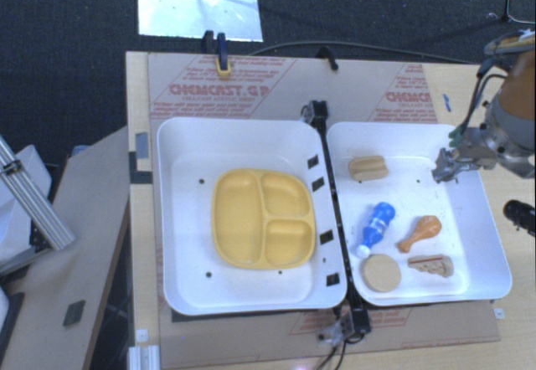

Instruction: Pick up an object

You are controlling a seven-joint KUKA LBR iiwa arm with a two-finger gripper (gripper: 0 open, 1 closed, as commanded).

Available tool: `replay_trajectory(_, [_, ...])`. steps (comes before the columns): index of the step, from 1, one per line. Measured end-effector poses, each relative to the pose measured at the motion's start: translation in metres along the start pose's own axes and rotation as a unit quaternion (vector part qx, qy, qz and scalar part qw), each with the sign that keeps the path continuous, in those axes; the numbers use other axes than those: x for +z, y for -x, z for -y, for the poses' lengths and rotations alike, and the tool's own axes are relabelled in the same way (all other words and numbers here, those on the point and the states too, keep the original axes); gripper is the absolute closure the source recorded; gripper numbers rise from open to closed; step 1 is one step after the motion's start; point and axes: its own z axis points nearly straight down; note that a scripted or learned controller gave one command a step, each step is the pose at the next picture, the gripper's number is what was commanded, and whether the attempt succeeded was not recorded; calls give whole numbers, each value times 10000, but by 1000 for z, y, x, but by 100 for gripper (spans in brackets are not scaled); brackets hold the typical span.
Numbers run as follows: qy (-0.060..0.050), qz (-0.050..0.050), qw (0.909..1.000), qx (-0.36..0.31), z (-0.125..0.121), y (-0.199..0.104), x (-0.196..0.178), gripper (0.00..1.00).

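Two shallow white plastic bins sit side by side on the counter [276, 79], which is covered by a brown printed cardboard sheet.

The left bin [180, 151] holds a yellow plastic plate with three compartments [264, 218], lying flat near the bin's centre.

The right bin [486, 234] holds five objects, none touching another as far as can be judged:
- a tan bread-roll-shaped toy [368, 167], at the far side of the bin, near the divider;
- a blue plastic bottle with a white cap [376, 227], lying on its side near the bin's middle, cap toward the near edge;
- an orange-brown toy drumstick [420, 233], lying just right of the bottle;
- a round beige disc resembling a cookie [382, 273], at the near side, just below the bottle's cap;
- a brown wedge resembling a slice of cake or pizza [431, 265], just right of the disc, below the drumstick.

The grey arm enters from the right. Its dark tool [446, 166] is over the far right part of the right bin, near the bin's right wall, well apart from the drumstick and to the right of the bread roll. Nothing is visible between its fingers. Whether the tool is spread or pressed together cannot be told.
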Motion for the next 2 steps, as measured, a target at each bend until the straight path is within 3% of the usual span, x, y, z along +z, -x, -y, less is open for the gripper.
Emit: replay_trajectory(2, [-1, -3, 10000, -4, 14, -111, 19, 100])
